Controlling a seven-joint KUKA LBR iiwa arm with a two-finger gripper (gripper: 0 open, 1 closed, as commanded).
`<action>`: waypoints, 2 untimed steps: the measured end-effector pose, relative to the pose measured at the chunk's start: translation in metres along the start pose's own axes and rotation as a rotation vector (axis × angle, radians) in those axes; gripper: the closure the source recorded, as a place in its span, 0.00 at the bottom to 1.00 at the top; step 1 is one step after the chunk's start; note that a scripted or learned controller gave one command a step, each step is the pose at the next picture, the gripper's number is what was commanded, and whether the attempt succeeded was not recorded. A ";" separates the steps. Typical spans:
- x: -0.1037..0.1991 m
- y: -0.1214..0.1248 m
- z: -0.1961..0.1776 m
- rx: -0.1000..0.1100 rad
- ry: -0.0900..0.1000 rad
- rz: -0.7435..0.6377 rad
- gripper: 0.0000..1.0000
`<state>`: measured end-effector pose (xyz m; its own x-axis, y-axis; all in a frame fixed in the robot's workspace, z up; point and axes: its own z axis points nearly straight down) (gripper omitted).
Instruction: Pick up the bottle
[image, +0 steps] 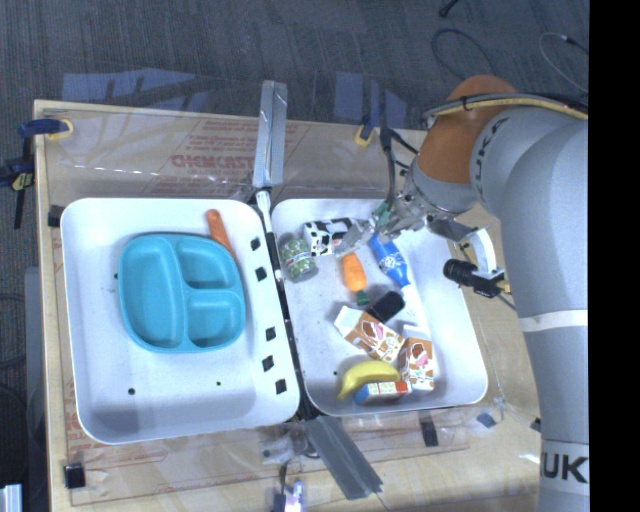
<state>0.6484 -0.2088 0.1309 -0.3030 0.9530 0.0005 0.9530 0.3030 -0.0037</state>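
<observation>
The bottle (392, 262) is blue with a white label and lies tilted in the upper middle of the right bin (452, 322). My gripper (384, 222) hangs at the far end of the bottle, right at its top, with the grey arm and its orange band reaching in from the upper right. Whether it touches the bottle is hidden by the wrist.
Around the bottle lie a cow-patterned carton (325, 237), a green can (296, 255), an orange piece (354, 272), a black block (385, 303), two snack boxes (375, 336) and a banana (365, 376). The left bin (100, 385) holds a blue divided tray (185, 292) and a carrot (217, 228).
</observation>
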 end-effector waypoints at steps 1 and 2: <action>0.010 -0.031 0.040 -0.001 0.000 -0.017 0.00; -0.004 0.008 -0.079 -0.004 -0.002 0.032 0.00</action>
<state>0.6574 -0.2105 0.2099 -0.2723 0.9622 -0.0011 0.9622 0.2723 0.0002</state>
